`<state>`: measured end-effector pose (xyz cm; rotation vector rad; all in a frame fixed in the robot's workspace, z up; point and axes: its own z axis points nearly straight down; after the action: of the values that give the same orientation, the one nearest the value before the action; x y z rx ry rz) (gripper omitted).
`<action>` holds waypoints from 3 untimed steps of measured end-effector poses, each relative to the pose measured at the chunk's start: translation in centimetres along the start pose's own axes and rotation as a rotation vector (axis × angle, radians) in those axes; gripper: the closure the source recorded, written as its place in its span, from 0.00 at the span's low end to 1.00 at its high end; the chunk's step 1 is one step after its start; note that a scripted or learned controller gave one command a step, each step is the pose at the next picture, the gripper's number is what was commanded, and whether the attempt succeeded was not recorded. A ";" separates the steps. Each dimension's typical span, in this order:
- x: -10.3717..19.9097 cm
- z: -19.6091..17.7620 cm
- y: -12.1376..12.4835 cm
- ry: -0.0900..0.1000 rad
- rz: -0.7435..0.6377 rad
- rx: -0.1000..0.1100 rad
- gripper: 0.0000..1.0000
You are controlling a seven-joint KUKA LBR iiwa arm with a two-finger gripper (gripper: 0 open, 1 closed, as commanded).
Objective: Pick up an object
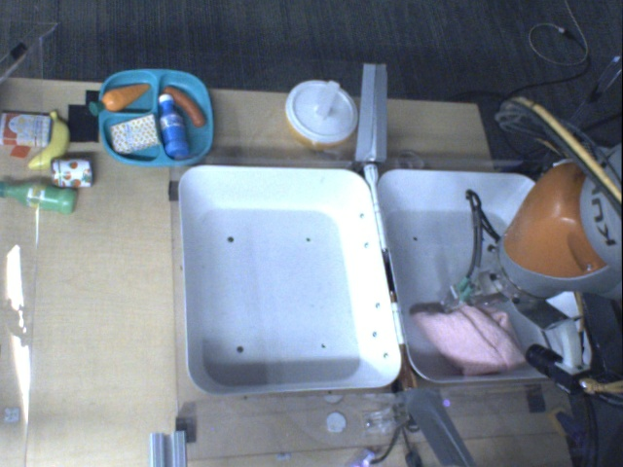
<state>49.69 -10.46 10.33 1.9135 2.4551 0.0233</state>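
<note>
Dark grey carpet runs across the top of the frame, behind a pale wooden bench (88,309) that carries two shallow white bins. At lower right, in the right bin (428,212), lies a pink cloth (467,339), a soft lump whose long axis runs roughly left to right, its narrower end pointing toward the divider between the bins. Its right end is covered by the arm (555,232), whose orange band fills the right of the frame. The hand (474,288) sits just above the cloth's upper edge, small and partly hidden by cables; whether its fingers are apart or closed cannot be made out. Toward the centre, the left bin (277,280) shows bare white floor. At upper left a blue divided tray (200,95) holds toy food and a blue bottle, with a banana (51,142) and a green bottle (39,197) beside it, and a white lidded tub (321,112) stands at top centre.
</note>
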 end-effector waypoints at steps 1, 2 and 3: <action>0.0 0.0 0.0 0.000 0.000 0.000 0.00; 0.0 -2.6 0.2 0.014 -0.041 0.027 0.00; 0.5 -2.4 3.9 0.013 0.013 0.027 0.00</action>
<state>53.24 -9.02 12.87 1.9457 2.4639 0.0028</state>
